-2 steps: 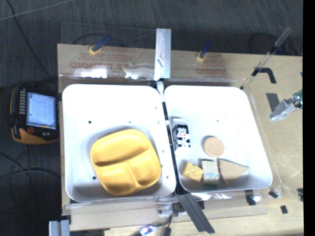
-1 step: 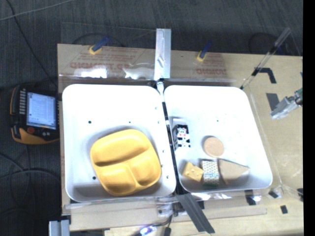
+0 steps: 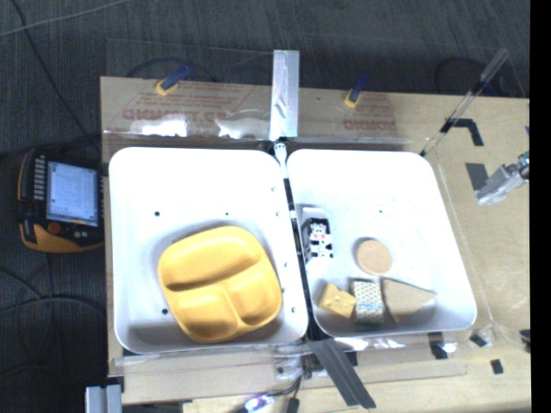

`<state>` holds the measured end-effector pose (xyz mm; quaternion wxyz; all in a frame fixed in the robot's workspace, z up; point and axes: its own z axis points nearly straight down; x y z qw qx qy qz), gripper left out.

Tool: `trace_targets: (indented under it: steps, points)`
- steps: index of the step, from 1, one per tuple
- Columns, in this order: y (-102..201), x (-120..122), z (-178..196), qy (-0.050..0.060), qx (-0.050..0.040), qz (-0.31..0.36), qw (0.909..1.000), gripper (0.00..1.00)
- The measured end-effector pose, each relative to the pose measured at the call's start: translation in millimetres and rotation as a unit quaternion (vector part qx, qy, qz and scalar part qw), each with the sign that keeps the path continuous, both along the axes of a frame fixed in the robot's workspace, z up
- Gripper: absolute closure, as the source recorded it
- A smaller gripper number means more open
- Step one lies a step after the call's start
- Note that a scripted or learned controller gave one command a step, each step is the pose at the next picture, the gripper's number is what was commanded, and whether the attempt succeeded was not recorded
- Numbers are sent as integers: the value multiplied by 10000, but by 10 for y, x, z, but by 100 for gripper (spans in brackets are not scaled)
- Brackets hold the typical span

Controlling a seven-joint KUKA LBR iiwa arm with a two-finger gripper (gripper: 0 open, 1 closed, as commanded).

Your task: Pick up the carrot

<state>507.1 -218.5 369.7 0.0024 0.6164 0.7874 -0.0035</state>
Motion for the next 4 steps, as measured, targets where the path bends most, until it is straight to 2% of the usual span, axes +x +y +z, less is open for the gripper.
trace_targets:
  steps: [1, 2, 3, 4]
  points:
    - [-44, -213, 649, -11, 28, 418, 9991, 100]
    - [-52, -214, 516, -2, 24, 2185, 9758, 100]
    - [-36, 546, 86, 5, 27, 3275, 9448, 100]
    - [375, 573, -439, 8, 29, 3856, 9227, 100]
